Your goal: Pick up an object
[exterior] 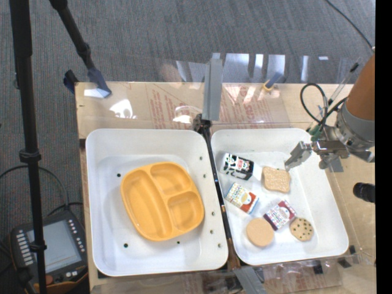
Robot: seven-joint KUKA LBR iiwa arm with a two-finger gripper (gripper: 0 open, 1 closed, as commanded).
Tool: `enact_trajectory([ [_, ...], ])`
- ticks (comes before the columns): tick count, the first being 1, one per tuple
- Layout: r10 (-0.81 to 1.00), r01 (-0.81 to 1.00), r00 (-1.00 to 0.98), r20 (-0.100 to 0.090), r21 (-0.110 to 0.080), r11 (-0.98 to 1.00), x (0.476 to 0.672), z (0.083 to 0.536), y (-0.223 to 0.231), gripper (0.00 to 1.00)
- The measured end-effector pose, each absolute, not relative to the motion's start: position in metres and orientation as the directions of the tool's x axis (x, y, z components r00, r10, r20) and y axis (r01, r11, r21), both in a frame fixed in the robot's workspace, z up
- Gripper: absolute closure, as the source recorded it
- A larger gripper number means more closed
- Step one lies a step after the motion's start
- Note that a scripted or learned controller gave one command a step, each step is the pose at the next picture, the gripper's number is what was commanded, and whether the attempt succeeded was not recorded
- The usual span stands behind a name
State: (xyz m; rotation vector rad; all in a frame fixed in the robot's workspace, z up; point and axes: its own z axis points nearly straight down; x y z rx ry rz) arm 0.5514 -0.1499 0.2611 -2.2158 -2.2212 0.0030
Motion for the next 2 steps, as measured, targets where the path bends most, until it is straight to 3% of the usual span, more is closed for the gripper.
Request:
enact_trajectory([
  [1,0.995,0.995,-0.1,0.002,-0.002,0.1,0.5176,0.1011,-0.1436,0.0],
  [2,0.988,0.988,-0.152,-0.005,0.013,0.152,0.5102,0.0935,-0.1442,0.0],
])
